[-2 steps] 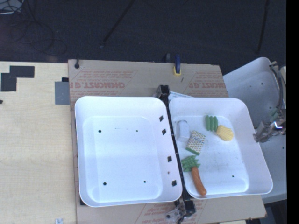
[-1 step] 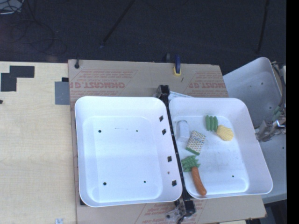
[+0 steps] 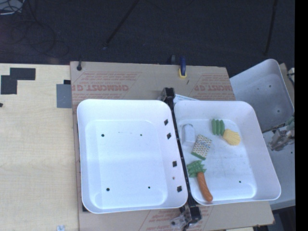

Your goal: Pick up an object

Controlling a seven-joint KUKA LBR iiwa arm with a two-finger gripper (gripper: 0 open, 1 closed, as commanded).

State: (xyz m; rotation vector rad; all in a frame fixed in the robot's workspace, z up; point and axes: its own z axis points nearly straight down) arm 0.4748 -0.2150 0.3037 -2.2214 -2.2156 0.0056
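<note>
**Bench with two white bins, objects in the right one**

A pale wooden bench carries a brown cardboard sheet [image 3: 144, 83], and on it sit two shallow white bins touching side by side. The left bin [image 3: 89, 153] shows its bare floor with small dark holes. The right bin [image 3: 262, 177] holds the objects: a green pod [image 3: 217, 126] near a yellow corn piece [image 3: 232, 137], a patterned block [image 3: 202, 147] tilted at centre, a clear item [image 3: 187, 133] by the dividing wall, and a carrot [image 3: 204, 186] with green leaves near the front-left corner.
</note>
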